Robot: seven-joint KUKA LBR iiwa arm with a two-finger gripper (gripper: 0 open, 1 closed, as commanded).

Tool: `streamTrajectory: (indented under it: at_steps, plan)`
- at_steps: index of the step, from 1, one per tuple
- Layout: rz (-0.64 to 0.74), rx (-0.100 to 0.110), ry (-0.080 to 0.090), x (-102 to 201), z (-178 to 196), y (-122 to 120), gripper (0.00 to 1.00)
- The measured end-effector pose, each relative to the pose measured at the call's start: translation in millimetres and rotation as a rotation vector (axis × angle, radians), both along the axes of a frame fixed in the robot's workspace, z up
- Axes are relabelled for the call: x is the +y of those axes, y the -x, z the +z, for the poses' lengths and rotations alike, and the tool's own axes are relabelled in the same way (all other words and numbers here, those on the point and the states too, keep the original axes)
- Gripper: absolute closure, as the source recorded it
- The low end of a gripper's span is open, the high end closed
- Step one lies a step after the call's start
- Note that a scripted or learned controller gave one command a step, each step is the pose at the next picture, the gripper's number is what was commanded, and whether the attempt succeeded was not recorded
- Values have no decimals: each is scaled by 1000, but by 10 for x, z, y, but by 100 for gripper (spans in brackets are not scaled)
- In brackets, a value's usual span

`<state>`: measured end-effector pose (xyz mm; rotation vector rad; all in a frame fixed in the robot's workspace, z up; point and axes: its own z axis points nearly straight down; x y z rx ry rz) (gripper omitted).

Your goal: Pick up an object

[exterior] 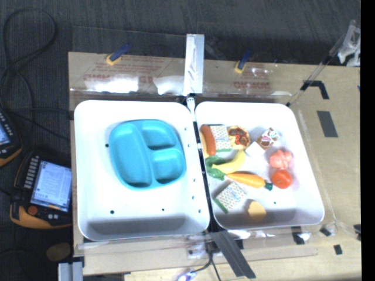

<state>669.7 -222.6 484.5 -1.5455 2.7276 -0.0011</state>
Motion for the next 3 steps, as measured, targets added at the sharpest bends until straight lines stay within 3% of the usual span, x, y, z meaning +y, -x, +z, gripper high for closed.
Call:
streamTrajectory:
  at_steps: [1,2,3]
  plan:
    - [1,0,-1,2,1,-1,0]
    - [82,4,2,1,-1183,194,0]
    - [-229,5,2,127,-3256,473,0]
